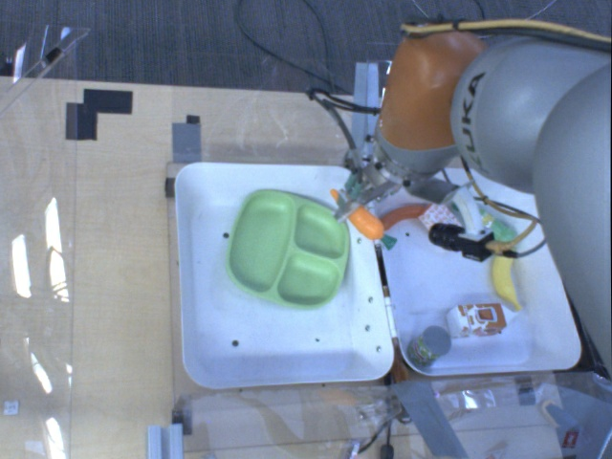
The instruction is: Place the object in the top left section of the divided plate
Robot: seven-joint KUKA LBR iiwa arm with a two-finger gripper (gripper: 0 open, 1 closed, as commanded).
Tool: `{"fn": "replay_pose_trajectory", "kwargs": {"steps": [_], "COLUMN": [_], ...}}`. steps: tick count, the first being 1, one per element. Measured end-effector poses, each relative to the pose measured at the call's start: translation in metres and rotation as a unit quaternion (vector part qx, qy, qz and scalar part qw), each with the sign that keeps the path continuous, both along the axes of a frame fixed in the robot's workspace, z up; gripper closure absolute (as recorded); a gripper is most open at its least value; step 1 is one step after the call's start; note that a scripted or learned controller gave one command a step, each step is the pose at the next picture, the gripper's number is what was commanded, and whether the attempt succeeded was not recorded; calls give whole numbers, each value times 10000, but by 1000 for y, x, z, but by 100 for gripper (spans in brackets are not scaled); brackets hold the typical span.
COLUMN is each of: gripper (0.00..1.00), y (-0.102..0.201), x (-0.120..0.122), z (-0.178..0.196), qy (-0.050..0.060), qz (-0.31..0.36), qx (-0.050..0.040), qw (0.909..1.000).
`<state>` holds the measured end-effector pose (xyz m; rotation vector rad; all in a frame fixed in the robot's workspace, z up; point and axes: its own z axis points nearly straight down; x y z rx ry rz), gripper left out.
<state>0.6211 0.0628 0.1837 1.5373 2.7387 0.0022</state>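
Lettering "UKA" on grey arm [516,113]

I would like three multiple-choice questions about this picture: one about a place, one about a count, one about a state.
1. Where does the green divided plate lie?
A. In the left bin
B. In the right bin
C. On the floor

2. How many sections does the plate have?
A. Two
B. Three
C. Five

3. How is the plate now?
A. Turned upside down
B. Stacked with cans
C. Upright, with nothing in its sections

Answers:
1. A: it rests on the floor of the left bin.
2. B: one large section and two smaller ones show.
3. C: all three sections show bare green; the orange carrot is at the gripper, over the bins' shared edge.
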Motion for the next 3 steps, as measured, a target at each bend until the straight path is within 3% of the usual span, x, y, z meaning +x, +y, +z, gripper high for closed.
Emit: {"fn": "replay_pose_trajectory", "kwargs": {"steps": [1,2,3], "gripper": [100,100,0], "y": [-40,38,38], "x": [-15,-10,-10], "z": [37,0,0], "qy": [-22,-2,-6], "qz": [578,535,531], "qx": [-3,1,1], "qw": [9983,9986,9986]}}
